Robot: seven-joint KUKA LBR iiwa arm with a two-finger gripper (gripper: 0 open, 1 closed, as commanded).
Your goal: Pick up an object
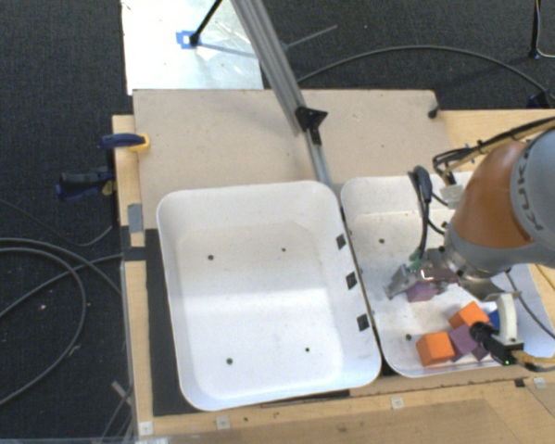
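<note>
Right bin point(381, 222) holds the claw point(412, 281) (grip unclear) over a purple block point(420, 292), orange blocks point(437, 348) nearby.

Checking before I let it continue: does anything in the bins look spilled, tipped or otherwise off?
Nothing stands out. The blocks, two orange and purple ones, sit inside the right bin, crowded toward its near right corner. The end effector is low beside a purple block. The left bin looks undamaged.

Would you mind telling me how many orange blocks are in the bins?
2, both in the right bin: one near its front edge, one just behind it by the arm, which may hide more.
</note>
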